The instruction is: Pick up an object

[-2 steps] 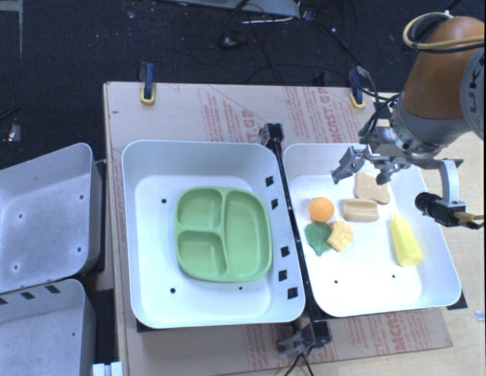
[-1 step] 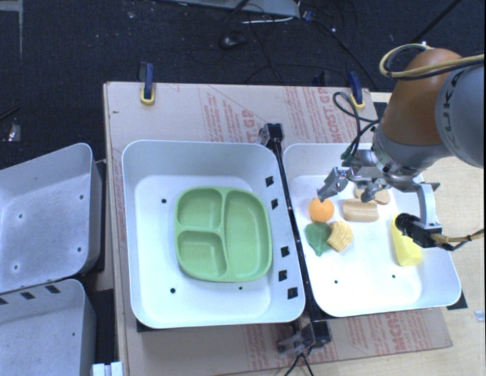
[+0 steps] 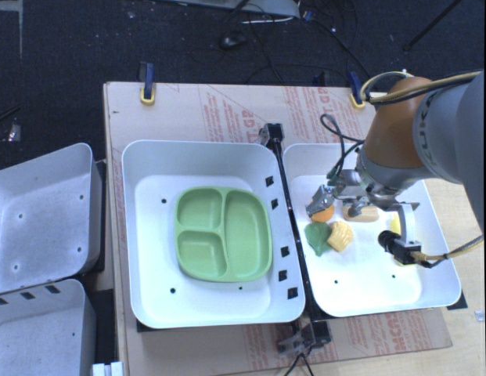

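orange lump (image 3: 325,209) – the likeliest pick, judging by where the claw points – lies in the right bin (image 3: 368,298), close to its left wall. the gripper (image 3: 320,205) is right on top of it, touching or nearly so. whether the claw is wide, narrow or closed on the lump i cannot tell, since the wrist hides that spot. the arm (image 3: 430,131) bends in from the right and tips downward, which suits a grab from above. just below the lump a green leaf (image 3: 314,238) and a yellow piece (image 3: 341,236) lie touching each other, and a tan piece (image 3: 368,215) sits beside the wrist – a crowded patch, so a neighbour could get nudged. the left bin (image 3: 137,171) holds a green plate (image 3: 225,234) lying flat, well apart from the claw.
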Controlling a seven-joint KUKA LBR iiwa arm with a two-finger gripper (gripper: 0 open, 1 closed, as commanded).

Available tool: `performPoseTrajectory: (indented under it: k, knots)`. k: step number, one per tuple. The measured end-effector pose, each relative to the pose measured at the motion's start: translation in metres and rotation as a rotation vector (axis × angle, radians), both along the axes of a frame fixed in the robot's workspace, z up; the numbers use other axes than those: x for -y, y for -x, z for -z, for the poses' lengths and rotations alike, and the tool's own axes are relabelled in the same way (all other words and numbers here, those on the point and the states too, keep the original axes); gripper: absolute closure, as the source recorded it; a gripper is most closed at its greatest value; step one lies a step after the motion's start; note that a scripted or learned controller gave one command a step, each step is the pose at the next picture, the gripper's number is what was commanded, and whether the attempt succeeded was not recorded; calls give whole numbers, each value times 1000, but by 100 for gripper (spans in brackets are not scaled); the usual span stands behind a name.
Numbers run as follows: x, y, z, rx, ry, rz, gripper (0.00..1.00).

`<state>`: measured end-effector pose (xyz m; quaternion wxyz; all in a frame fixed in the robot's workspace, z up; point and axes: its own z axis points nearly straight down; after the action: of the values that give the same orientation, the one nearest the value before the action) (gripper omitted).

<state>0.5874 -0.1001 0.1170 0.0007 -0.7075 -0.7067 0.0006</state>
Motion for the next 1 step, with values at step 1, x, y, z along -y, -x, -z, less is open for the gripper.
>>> performPoseTrajectory:
  k: [1]
  knots:
    - [0, -1, -12, 2, 1, 1, 100]
